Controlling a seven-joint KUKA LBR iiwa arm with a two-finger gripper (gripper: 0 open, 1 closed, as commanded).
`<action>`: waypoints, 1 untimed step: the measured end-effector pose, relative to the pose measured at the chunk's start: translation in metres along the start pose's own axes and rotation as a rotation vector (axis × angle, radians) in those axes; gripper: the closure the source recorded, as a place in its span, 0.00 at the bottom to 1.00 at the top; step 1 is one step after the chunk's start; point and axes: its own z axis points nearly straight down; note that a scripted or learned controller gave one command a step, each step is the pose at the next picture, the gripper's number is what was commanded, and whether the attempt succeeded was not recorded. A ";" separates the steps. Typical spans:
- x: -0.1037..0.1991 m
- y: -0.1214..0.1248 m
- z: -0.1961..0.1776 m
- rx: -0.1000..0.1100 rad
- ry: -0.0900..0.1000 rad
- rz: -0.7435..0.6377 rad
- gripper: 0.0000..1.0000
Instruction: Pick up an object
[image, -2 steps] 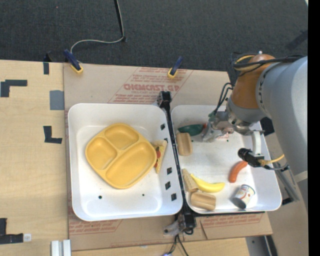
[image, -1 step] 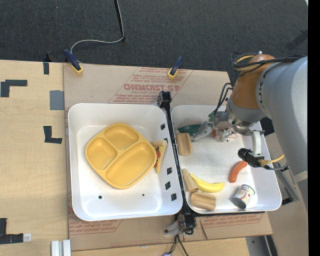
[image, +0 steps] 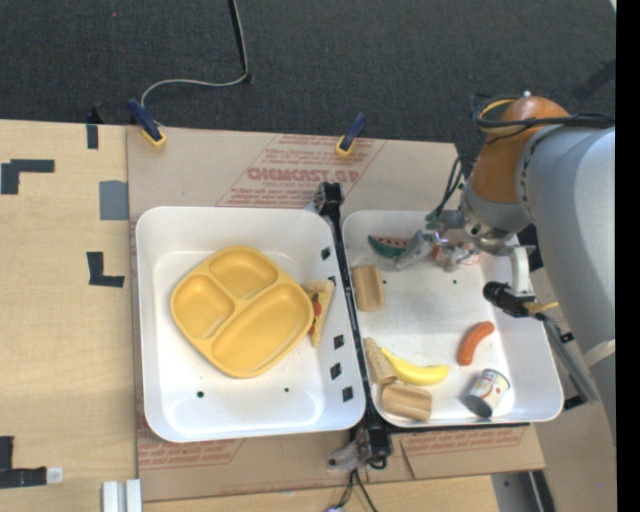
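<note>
Nearest me in the right bin (image: 520, 405) I see a small can (image: 486, 389), a banana (image: 415, 372) and an orange sausage (image: 475, 342). Farther back, my arm reaches in from the right, wrist bent down over the bin's far end, gripper (image: 432, 246) low beside a watermelon slice (image: 387, 243). I cannot tell its opening.

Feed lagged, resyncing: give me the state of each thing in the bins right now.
gripper: low in right bin, at watermelon slice; grasp unclear
watermelon slice: lying by back wall
yellow plate: flat, left bin
banana: lying flat
sausage: lying apart
can: tipped on its side
</note>
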 end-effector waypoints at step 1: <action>0.019 0.008 0.001 0.018 -0.008 0.001 0.00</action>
